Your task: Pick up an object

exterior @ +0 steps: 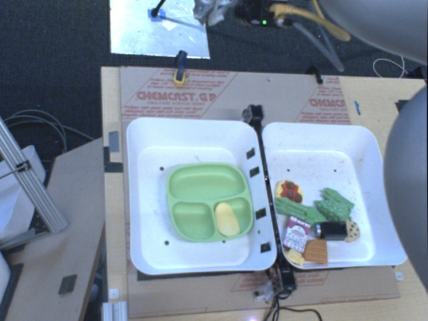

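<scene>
The tool hangs high at the far end, out past the edge of the counter, and it is too blurred for me to tell whether it is wide or narrow. I see nothing in it.

Everything it might pick lies well away from it, on the near side. In one white bin sits a green divided plate, with a yellow piece in one of its smaller compartments. The other bin holds a heap crowded into the corner farthest from the tool: a red and yellow round piece, a long green piece, a leafy green piece, a black cylinder, a small red and white packet and a tan block, most of them touching a neighbour.

That crowding is my worry. Coming down into the heap, the tool could land across two things at once, close on neither properly, and just shove them about. The packet and tan block lie close against the bin wall and the divider, which could block one side of the tool. The black cylinder looks likely to roll away under a glancing touch. The yellow piece stands alone, but it is rounded and low in its compartment, so a closing grip might squeeze it out or catch the plate rim and drag the plate.
</scene>
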Controlling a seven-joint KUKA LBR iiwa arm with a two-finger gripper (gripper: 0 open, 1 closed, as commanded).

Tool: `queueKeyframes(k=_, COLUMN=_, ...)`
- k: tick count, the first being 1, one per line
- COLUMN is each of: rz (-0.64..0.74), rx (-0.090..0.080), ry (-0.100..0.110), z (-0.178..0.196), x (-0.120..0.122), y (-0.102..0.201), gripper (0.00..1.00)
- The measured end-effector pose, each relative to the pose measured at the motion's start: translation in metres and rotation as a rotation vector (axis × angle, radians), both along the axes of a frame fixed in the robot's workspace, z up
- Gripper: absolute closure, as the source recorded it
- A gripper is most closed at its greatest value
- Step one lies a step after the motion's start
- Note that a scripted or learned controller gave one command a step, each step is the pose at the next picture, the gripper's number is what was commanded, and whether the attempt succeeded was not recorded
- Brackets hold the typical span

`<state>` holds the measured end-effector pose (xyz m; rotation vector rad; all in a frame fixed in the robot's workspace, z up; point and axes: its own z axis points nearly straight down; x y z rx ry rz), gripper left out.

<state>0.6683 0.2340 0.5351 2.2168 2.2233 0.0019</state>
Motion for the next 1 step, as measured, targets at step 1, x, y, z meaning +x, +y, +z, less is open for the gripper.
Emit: queueKeyframes(k=1, rz=0.0, rx=0.0, ry=0.0, z=0.0, x=0.0, y=0.0, gripper=1.0)
